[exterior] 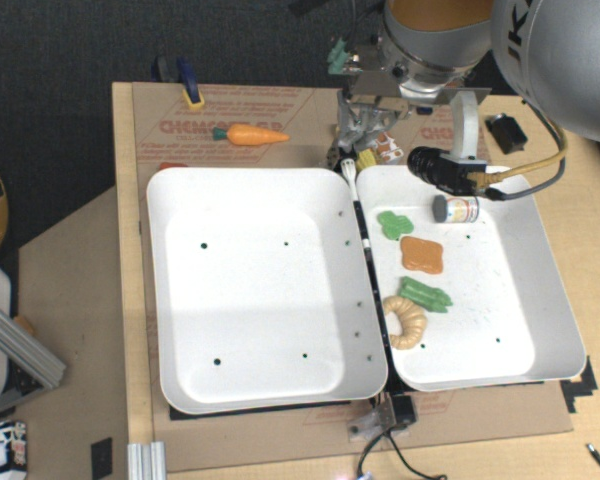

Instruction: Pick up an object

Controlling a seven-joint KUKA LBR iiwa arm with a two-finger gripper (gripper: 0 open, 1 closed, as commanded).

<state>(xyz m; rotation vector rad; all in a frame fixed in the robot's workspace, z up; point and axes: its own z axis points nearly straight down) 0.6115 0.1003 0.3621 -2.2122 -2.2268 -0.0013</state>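
I'm looking down on the bench (70, 298), tan board over dark carpet. Left bin (180, 198) bare white. In the right bin (520, 298), from twelve toward six: a small can (458, 209), green leaf piece (395, 224), orange slab (421, 255), green pod (424, 295), croissant (407, 323). A toy carrot (252, 136) lies on the board at eleven, outside the bins. The pincer (360, 143) hangs at twelve over the bins' far rim; I cannot tell its spread.

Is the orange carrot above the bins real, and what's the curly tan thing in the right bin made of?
The orange carrot with a green top looks like smooth toy plastic: even colour, slight shine. The curled tan croissant shape also looks like moulded plastic, matte with ridges, though soft rubber is possible.
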